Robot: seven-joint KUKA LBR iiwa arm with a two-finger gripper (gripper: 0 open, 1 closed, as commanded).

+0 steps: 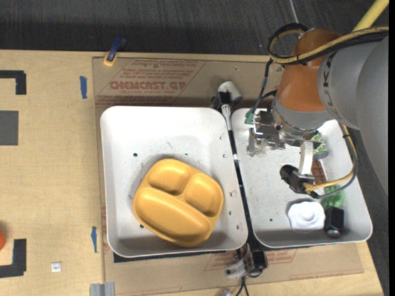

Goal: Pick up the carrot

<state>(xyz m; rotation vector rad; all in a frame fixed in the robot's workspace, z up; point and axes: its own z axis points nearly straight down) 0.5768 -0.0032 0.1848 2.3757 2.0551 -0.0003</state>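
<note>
Grey arm (pixel 364 85) holds your pincer (pixel 268 138) over the right bin (pixel 271 217), presumably seeking the carrot; its opening you cannot tell.

The carrot (pixel 320 170) lies in the right bin (pixel 271 190), close to that bin's right wall. It is largely hidden: only a short reddish-brown stretch of its body shows, running roughly from the far side toward the near side. A green tuft (pixel 334 197) shows at its near end. Its exact pose cannot be told.
</note>
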